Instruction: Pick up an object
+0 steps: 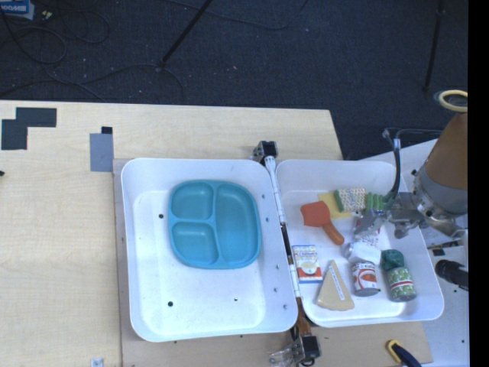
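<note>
Nearest us the cheese wedge [335, 287] and two cans [365, 276] crowd the right bin [306, 176], where our gripper [370, 226] hovers low, its grip impossible to tell, so we judge the pick barely begun and needing a clean descent.

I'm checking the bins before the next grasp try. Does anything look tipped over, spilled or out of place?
Nothing looks spilled or damaged. In the right bin, the two cans lie on their sides, beside a cheese wedge and an orange spatula. The blue divided plate lies flat in the left bin.
</note>
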`<state>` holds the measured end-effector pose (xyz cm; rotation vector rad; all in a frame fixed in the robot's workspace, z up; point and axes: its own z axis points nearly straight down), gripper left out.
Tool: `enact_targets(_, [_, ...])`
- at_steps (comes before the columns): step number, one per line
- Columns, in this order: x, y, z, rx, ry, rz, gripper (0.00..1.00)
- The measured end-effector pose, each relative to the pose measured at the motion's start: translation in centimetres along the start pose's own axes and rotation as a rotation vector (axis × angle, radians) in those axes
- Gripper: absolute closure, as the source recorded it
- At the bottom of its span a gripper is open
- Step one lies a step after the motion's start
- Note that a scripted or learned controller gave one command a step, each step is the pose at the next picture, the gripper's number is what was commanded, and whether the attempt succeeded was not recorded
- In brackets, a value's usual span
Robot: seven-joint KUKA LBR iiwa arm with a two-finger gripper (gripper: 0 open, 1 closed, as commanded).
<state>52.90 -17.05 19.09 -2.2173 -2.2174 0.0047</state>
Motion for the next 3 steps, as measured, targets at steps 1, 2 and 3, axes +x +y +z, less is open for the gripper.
enact_targets(1, [3.2,7.1,10.3,-0.005,-0.002,-0.001,0.00])
enact_targets(2, [3.3,7.1,9.4,-0.002,0.002,0.000,1.00])
enact_targets(3, [12.0,4.4,0.5,-0.001,-0.001,-0.002,1.00])
